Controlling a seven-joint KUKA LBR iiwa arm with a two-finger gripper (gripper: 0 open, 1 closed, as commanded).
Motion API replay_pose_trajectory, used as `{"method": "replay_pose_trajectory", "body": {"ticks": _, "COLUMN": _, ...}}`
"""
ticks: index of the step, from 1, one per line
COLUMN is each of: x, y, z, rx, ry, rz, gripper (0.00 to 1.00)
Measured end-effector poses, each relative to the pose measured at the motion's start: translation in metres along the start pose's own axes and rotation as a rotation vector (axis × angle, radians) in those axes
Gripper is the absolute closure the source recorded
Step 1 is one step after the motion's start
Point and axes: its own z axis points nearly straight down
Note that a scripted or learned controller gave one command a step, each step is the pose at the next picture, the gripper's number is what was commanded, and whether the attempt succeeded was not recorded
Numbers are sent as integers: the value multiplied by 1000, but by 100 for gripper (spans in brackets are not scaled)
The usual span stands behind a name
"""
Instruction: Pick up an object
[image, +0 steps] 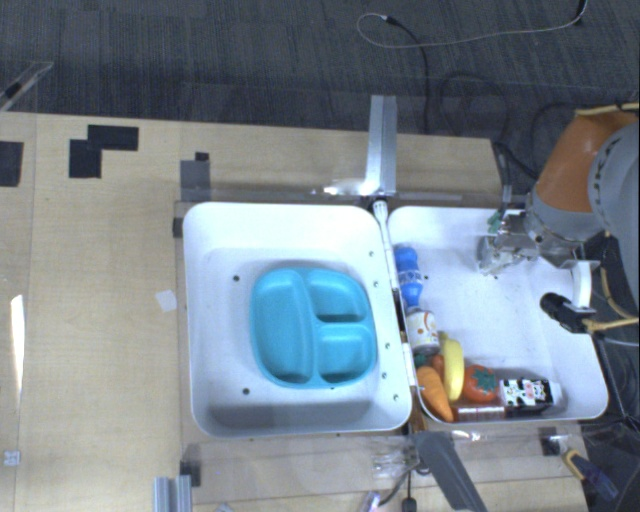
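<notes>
- The worktop (90, 330) stretches out on the left, pale wood with a few black marks at its far edge.
- The left bin (200, 330) holds a blue divided tray (313, 325), lying flat near its middle.
- Along the left wall of the right bin (590, 385) sits a row of small things: a blue bottle (405, 275) farthest from me, then a small white-and-orange item (422, 325), then a yellow banana (453, 368) and an orange carrot-like piece (434, 392) in the near left corner.
- Just right of those, against the near wall, lie a red piece (480, 385) and a dark box (525, 393).
- My hand (500, 250) hangs over the far part of the right bin, well apart from the cluster, with nothing between its fingers; from this angle I cannot tell how wide it stands.
- I judge I am at the approach step: nothing is picked yet.
- The next move calls for travelling toward the near left corner, choosing a piece with room around it, such as the dark box or the blue bottle, and descending squarely over it.
- The crowding there could make me nudge neighbours instead.
</notes>
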Motion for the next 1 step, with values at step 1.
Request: {"method": "replay_pose_trajectory", "body": {"ticks": 1, "x": -11, "y": 32, "z": -135, "rx": 2, "ry": 1, "rz": 143, "gripper": 100}}
